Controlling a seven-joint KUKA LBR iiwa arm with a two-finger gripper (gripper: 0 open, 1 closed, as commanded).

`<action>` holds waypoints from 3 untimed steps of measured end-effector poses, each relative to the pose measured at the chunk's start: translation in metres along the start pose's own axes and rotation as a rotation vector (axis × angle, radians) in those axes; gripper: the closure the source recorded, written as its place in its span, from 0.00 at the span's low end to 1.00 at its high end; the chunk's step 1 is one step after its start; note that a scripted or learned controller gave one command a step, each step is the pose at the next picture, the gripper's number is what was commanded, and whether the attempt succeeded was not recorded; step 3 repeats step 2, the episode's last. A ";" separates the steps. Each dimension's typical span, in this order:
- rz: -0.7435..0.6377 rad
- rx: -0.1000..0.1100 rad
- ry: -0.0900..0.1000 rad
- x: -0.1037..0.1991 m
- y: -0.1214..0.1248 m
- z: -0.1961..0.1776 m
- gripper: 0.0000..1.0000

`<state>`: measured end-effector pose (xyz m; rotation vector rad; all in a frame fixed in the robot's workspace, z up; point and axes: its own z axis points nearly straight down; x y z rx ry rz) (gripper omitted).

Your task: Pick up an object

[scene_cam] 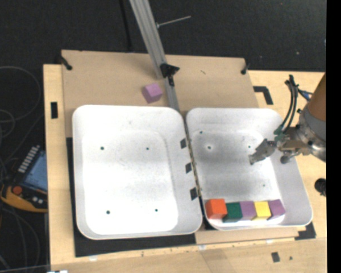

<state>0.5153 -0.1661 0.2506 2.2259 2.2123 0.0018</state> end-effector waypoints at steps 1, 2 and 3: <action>-0.004 0.000 -0.001 0.000 0.003 0.154 0.00; -0.010 -0.008 -0.002 0.002 -0.016 -0.014 0.00; -0.010 -0.008 -0.002 0.002 -0.016 -0.014 0.00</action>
